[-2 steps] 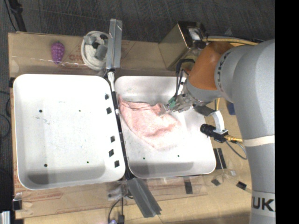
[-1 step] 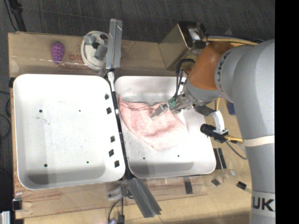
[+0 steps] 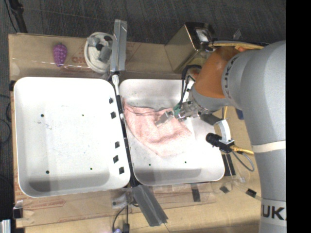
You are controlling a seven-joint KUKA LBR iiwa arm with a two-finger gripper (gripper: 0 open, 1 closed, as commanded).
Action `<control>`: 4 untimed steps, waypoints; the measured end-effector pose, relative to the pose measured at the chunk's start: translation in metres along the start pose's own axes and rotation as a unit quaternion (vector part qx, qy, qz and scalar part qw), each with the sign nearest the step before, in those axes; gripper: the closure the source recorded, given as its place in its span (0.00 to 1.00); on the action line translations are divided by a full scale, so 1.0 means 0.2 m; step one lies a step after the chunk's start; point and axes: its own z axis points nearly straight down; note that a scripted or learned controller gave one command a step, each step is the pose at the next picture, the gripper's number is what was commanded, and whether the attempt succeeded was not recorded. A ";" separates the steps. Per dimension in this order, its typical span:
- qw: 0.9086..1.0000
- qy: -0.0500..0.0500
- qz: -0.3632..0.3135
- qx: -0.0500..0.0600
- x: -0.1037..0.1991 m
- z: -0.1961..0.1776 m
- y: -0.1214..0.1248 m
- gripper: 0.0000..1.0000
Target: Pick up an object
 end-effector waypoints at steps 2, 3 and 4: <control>0.997 0.001 -0.077 0.001 0.17 0.00 -0.05 0.00; 0.996 0.000 -0.084 0.001 0.41 0.01 -0.04 0.00; 1.000 0.000 0.019 0.001 0.33 0.01 0.36 0.00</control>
